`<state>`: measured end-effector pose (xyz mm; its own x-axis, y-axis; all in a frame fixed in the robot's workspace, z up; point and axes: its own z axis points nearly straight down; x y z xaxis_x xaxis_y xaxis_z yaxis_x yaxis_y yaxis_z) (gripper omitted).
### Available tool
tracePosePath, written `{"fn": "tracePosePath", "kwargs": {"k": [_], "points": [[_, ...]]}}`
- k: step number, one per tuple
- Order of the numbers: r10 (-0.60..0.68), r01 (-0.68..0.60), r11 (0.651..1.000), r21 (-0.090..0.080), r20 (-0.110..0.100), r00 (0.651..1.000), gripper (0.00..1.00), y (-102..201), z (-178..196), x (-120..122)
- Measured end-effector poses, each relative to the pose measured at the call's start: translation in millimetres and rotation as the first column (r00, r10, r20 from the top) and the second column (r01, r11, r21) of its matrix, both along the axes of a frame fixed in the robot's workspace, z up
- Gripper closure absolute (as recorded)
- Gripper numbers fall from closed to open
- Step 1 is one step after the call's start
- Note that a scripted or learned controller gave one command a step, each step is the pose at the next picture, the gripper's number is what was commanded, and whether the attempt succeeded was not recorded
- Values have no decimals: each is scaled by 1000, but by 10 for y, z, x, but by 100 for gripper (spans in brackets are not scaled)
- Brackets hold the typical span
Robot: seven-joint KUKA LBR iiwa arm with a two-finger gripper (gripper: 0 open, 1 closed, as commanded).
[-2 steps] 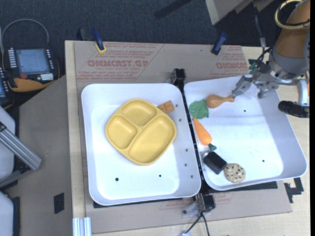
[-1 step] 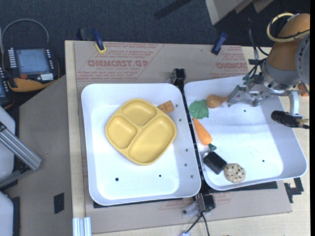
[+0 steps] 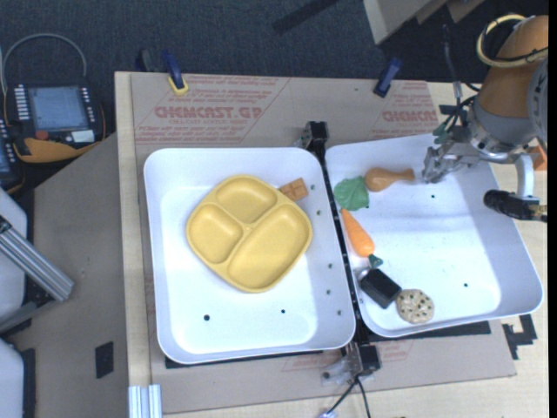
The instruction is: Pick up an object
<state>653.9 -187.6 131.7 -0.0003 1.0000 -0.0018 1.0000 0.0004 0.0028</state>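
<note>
My gripper is down in the right bin, near the bin's far edge at 12 o'clock. I cannot tell if it is open or closed. The arm above it is grey with an orange band.

The drumstick lies just beside the gripper, at its 9 o'clock. Its thin end points at the gripper and looks very close to it. I cannot tell if they touch. The drumstick is tan and smooth, fat at one end and thin at the other.

The right bin is white and shallow. A green leaf lies flat at 9 o'clock from the drumstick, touching its fat end. An orange carrot lies at 6 o'clock from the leaf, long and pointy. Near the bin's front corner, a small black block sits just beside a round cookie with dark dots.

The left bin is white too. A yellow plate rests in its middle. The plate is smooth, with three dips in it. A little brown block sits at the plate's 1 o'clock edge, touching it.
</note>
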Motion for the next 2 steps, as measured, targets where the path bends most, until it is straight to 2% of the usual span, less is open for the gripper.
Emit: {"fn": "tracePosePath", "kwargs": {"k": [1,2], "points": [[1,-1,1000,-1,5,1000,100,52,637,9],[1,-1,1000,-1,3,1000,100,-41,1221,41]]}}
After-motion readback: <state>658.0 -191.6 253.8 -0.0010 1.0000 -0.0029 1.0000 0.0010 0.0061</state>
